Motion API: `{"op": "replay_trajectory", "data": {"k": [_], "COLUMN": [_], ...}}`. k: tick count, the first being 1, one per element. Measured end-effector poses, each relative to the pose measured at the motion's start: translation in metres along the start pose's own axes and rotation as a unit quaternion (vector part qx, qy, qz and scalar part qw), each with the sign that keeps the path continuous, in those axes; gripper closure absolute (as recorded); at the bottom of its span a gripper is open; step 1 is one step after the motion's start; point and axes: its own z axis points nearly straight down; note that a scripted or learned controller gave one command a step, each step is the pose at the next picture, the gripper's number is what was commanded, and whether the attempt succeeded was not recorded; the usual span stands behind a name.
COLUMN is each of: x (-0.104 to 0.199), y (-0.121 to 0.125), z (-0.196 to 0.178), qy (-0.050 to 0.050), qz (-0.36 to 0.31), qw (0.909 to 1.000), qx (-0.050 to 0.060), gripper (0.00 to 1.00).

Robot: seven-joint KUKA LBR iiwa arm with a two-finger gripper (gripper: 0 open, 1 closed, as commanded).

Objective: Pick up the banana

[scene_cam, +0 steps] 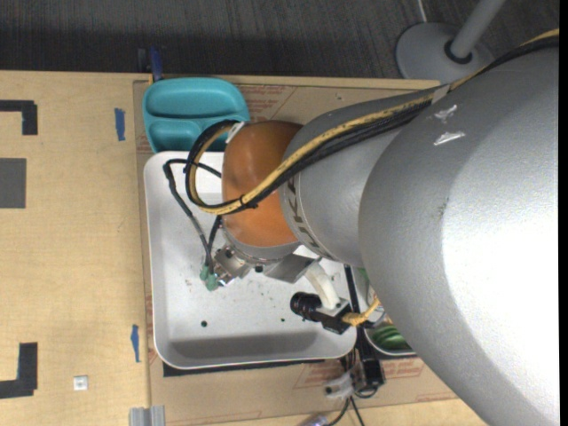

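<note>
Filling the right and centre of the frame, the grey arm (461,220) is stretched across the white bin (169,327), its orange band (257,185) set above the bin's upper half. A teal container (191,109) is seen at the bin's upper edge. The gripper (216,272) is lowered mid-bin; its state cannot be told. The banana's place cannot be made out.
</note>
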Motion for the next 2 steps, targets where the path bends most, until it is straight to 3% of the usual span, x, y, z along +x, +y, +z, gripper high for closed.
{"op": "replay_trajectory", "data": {"k": [1, 2], "x": [-0.022, 0.001], "y": [-0.022, -0.027], "z": [-0.052, 0.044], "qy": [0.0, 0.001], "qz": [0.183, 0.051], "qw": [0.9831, 0.9987], "qx": [0.004, 0.001], "gripper": [1.0, 1.0]}}
